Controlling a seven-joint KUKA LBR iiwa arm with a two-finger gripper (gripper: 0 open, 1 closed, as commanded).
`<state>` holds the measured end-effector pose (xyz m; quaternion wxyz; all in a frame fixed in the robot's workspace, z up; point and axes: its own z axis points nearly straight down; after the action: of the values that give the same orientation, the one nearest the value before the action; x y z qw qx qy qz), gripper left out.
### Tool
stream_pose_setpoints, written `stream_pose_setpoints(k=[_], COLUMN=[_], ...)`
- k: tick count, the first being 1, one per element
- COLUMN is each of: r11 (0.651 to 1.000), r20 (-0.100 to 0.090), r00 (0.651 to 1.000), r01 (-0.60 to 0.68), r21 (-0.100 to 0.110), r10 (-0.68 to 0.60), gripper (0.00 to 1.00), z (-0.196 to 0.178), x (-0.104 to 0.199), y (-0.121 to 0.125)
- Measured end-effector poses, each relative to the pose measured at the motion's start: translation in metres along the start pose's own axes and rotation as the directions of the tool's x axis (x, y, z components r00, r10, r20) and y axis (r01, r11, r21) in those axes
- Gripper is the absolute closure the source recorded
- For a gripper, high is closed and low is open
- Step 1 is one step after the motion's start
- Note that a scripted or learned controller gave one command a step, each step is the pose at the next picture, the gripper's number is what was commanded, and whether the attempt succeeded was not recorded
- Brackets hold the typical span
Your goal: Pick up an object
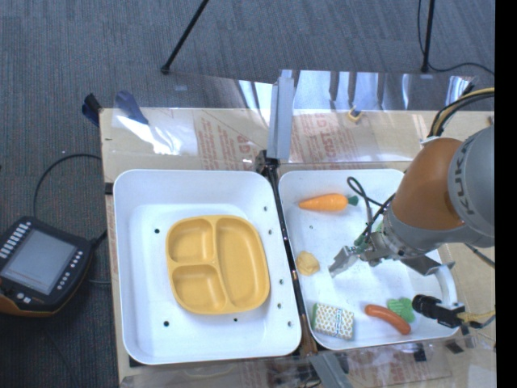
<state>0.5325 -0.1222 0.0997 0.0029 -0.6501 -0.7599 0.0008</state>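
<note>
I see the gripper (342, 260) hovering over the right bin (323, 186) near the yellow piece (307, 263), fingers apart, holding nothing.

The arm (452, 192) runs off at three o'clock and hides part of the right bin (323, 180); the table (202, 140) is cut off at six o'clock.

Grey carpet floor (121, 47), black tripod legs (190, 29)

A yellow divided plate (217, 263) lies in the left bin (133, 217); at nine o'clock, apparently a teach pendant (39, 265) rests on carpet.
</note>
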Motion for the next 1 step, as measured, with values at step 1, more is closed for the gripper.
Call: stream_pose_setpoints(k=[1], r11=[0.999], r20=[0.001], r00=[0.999], r01=[-0.055], r21=[0.001], r10=[0.054], gripper=[0.00], z=[0.0155], x=[-0.0339], y=[0.1070])
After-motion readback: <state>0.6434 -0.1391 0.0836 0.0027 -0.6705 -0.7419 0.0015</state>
